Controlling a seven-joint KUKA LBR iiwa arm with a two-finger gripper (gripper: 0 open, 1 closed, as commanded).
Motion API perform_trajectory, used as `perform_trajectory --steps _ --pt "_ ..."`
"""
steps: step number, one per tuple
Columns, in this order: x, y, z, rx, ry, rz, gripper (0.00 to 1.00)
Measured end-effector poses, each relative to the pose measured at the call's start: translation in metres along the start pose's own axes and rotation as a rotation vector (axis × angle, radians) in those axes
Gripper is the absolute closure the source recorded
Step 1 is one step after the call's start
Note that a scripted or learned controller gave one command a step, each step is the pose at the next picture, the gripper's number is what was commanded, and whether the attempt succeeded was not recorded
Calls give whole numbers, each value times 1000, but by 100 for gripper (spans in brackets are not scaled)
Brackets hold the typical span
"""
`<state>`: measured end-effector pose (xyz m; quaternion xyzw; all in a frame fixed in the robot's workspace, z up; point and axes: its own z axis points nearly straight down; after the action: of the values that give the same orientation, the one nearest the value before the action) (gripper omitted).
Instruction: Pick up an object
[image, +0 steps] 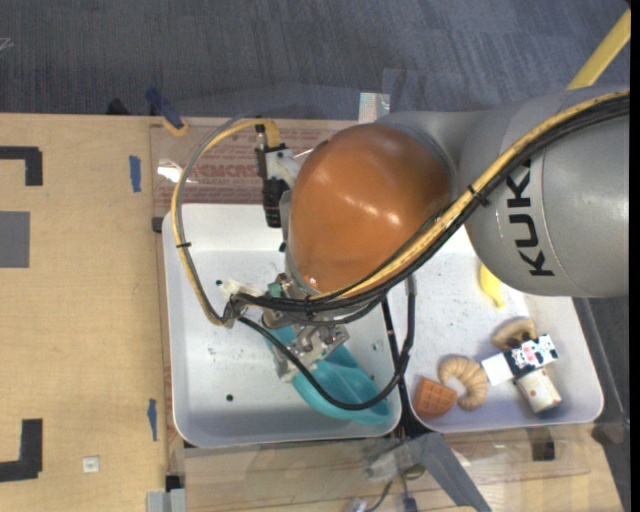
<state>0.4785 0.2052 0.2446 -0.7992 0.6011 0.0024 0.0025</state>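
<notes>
My gripper (305, 352) hangs low in the left bin (205, 350), under the big orange wrist band. Its fingers sit right at a teal bowl-like object (345, 388) lying near the bin's front right corner, and the arm hides part of that object. Whether anything sits between the fingers cannot be made out. In the right bin (580, 400) lie a croissant (466, 378), an orange waffle-like wedge (435, 397), a small white bottle with a black and white label (530, 372), a tan ring piece (512, 331) and a yellow banana-like piece (490, 287).
The grey arm and its yellow and black cables cover the back of both bins. Bare white floor of the left bin shows at its left half. A plywood panel with black markers (80, 300) lies left of the bins.
</notes>
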Motion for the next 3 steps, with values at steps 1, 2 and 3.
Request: perform_trajectory --steps 1,2,3 --pt "-13 -1 9 2 -8 -576 100" --pt "-20 -14 43 -3 -2 -784 100" --pt "-15 -32 148 10 8 -545 100"
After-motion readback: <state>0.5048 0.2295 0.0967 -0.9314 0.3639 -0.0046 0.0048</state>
